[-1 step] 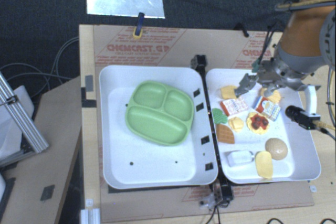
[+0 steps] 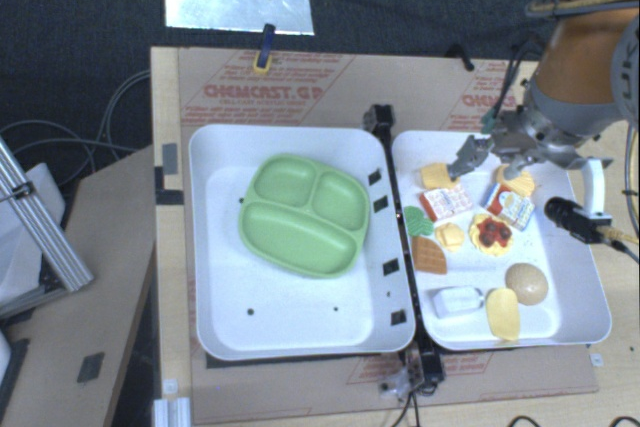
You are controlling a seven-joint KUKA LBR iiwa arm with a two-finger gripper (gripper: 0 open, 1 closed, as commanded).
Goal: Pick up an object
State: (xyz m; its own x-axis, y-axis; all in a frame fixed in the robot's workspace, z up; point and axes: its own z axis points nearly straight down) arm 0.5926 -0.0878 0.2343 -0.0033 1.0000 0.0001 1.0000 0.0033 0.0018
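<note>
**Toy food crowds the right bin as the gripper hangs over its far edge**

Cardboard covers the bench [image 2: 300, 90], printed with red lettering, and two shallow white bins sit on it side by side. Over in the left bin [image 2: 215, 315] lies a green divided plate [image 2: 305, 215], three compartments, nothing in them. The right bin [image 2: 580, 315] is the busy one: a yellow wedge [image 2: 435, 176] at the far left, a red-and-white packet [image 2: 447, 203] just beside it, a small carton [image 2: 513, 208] to the right, a round piece with a red topping [image 2: 492, 233], an orange-brown slice [image 2: 430, 257], a white block [image 2: 456, 299], a tan egg [image 2: 527, 281] and a yellow oblong [image 2: 503, 313] touching the egg. Now the arm: it reaches in from the right, orange band up high, wrist tilted down toward the bin's far side. The gripper [image 2: 497, 155] hovers above the yellow wedge and carton, fingers spread apart, nothing between them.
</note>
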